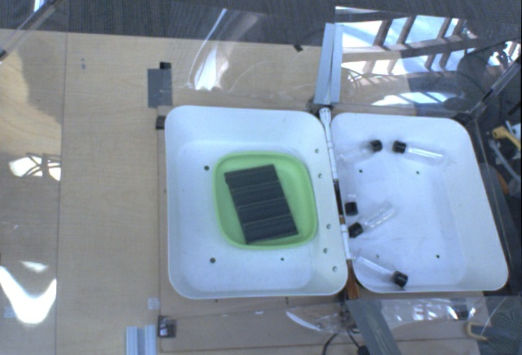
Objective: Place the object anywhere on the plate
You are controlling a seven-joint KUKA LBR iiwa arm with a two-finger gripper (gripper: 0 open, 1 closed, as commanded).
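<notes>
1. Capped tube (383,272) lies by the right bin's (481,264) near rim: clear and round, so it may roll out of a pinch.
2. Dark ribbed block (260,204) lies flat on the green plate (306,182).
3. Gripper state: cannot tell.

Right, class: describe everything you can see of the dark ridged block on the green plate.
The dark ridged block is a flat charcoal rectangle with grooves crossing its top. It lies flat on the green plate, turned slightly askew, near the plate's middle, in the left white bin. Nothing else touches it.
</notes>
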